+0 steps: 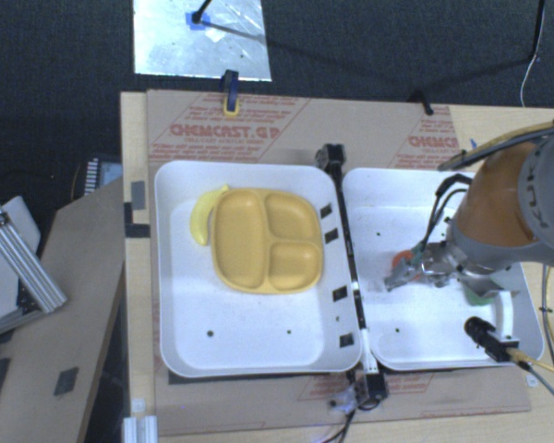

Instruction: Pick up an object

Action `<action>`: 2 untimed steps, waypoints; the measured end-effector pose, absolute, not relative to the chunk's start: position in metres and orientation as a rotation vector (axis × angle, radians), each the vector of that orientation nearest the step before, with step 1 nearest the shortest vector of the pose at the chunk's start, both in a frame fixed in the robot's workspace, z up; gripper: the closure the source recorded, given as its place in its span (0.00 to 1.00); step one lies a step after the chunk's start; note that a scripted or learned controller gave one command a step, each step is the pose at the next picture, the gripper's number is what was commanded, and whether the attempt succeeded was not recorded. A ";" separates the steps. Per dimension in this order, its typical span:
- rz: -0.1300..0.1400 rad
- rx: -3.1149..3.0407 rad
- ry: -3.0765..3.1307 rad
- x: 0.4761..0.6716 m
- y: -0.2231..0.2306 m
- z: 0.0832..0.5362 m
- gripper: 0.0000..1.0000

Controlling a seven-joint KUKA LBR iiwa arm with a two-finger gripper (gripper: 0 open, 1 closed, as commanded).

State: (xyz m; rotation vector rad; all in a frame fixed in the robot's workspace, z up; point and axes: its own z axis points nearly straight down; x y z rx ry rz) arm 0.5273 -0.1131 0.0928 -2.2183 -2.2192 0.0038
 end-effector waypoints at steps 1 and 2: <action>0.000 -2.221 -2.221 0.528 -0.113 0.084 0.00; -0.002 -2.223 -2.221 0.528 -0.113 0.095 1.00</action>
